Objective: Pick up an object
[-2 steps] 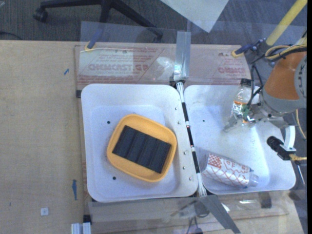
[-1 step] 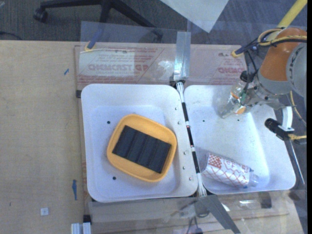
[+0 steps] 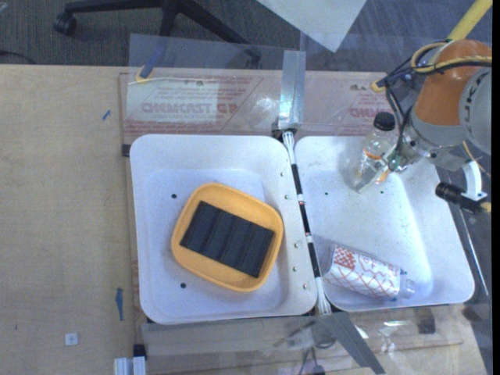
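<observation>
Camera view puts your gripper (image 3: 388, 165) at the back of the right bin (image 3: 437, 283), right against a clear bottle with a dark cap (image 3: 373, 155). You can't tell from this angle how the jaws stand or whether they have the bottle. A red-and-white patterned packet (image 3: 365, 272) lies near the front. The left bin (image 3: 152, 209) carries a yellow tray with a black pad (image 3: 227, 235).

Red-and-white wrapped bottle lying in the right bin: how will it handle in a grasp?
The bottle lies on its side, so it probably rolls if nudged. Its clear body looks light and thin, likely denting under squeeze. The wrapper may slip.
</observation>
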You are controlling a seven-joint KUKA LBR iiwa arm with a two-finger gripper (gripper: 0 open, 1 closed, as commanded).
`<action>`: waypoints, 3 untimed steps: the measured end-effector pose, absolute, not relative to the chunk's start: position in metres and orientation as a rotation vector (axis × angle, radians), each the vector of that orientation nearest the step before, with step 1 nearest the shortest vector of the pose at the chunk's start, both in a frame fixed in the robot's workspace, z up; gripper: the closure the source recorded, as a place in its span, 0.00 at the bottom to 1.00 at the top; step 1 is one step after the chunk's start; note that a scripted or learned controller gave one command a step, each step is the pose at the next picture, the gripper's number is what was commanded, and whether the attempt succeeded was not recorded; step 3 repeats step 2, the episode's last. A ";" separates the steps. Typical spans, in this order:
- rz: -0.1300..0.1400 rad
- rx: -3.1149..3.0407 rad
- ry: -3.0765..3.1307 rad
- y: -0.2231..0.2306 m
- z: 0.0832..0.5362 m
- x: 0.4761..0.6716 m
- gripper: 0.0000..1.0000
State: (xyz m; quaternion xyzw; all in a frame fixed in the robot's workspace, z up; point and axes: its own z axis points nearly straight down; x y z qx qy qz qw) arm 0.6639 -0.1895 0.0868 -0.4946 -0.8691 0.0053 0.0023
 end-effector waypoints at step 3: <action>-0.003 -1.729 -2.628 -0.108 0.200 0.665 1.00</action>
